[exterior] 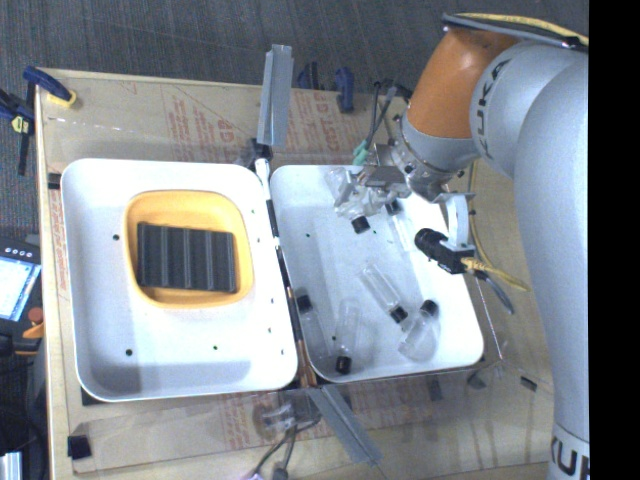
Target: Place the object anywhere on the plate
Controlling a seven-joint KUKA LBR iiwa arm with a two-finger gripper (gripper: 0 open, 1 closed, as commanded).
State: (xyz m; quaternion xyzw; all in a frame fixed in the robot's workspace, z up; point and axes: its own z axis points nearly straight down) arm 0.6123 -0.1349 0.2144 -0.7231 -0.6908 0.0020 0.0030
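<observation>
Far left, at nine o'clock on the plywood-topped counter [150, 118]: shallow white left bin [100, 338] with rounded corners, carrying a yellow rounded-square plate [188, 208] topped by a dark ribbed rectangular insert [187, 256]. Just right, touching along the centre seam: shallow white right bin [320, 228], scattered with clear plastic vials with black caps. One clear vial [383, 293] lying tilted near that bin's centre, cap toward five o'clock; another clear vial [345, 338] near six o'clock, black cap at the bin's lower wall; a third clear vial [420, 336] toward four o'clock. Small black caps loose at eight o'clock and near the upper middle. Up at twelve o'clock of the right bin: the metal two-finger tool [362, 193], poised over a clear crumpled-looking piece; open or closed, cannot tell. Farthest right: grey arm with orange band [450, 78], entering from three o'clock.
</observation>
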